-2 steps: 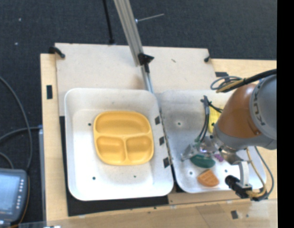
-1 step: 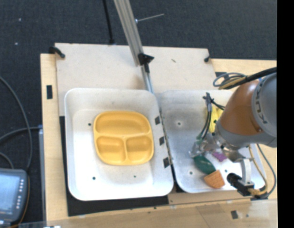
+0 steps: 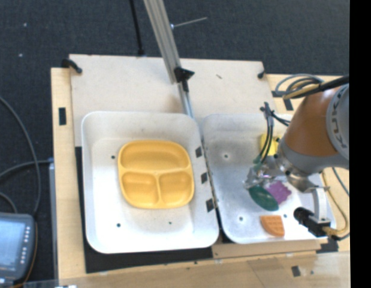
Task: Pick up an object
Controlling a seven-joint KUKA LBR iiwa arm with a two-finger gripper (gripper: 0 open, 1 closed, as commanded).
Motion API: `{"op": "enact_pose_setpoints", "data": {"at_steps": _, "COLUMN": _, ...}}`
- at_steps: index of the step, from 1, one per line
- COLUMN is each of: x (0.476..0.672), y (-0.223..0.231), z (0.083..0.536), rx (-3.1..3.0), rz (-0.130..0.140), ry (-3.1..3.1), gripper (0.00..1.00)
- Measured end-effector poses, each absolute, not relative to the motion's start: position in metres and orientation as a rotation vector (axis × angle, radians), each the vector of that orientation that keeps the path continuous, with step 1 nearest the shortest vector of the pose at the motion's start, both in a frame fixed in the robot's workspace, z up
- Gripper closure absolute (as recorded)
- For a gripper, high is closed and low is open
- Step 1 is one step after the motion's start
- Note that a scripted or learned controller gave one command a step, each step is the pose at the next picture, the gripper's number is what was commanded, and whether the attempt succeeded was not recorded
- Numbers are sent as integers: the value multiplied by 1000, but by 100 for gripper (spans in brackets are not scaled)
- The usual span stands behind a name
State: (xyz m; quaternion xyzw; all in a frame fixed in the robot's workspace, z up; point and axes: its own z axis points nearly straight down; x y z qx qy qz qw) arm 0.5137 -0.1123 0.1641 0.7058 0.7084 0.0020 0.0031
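Observation:
In the right bin (image 3: 230, 161) lie a dark green oval object (image 3: 264, 198), a purple object (image 3: 280, 191) touching its right side, and an orange wedge (image 3: 273, 224) near the front edge. A yellow object (image 3: 266, 144) peeks out behind the arm at the bin's right. My gripper (image 3: 259, 179) hangs low over the bin, right above the green object's far end. Whether the green object is between its tips is not visible.
The left bin (image 3: 101, 161) holds a yellow divided plate (image 3: 155, 173). A slanted metal pole (image 3: 164, 35) rises behind the bins. The arm's orange band (image 3: 314, 128) covers the right bin's far right part.

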Motion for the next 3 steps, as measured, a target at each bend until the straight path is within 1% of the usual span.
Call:
{"op": "enact_pose_setpoints", "data": {"at_steps": 1, "x": 516, "y": -113, "z": 208, "rx": 2213, "rz": 6, "ry": 2220, "gripper": 100}}
{"op": "enact_pose_setpoints", "data": {"at_steps": 2, "x": 536, "y": -69, "z": 224, "rx": 2212, "rz": 5, "ry": 2228, "gripper": 100}}
{"op": "enact_pose_setpoints", "data": {"at_steps": 3, "x": 551, "y": -17, "z": 218, "rx": 2213, "rz": 3, "ry": 2230, "gripper": 100}}
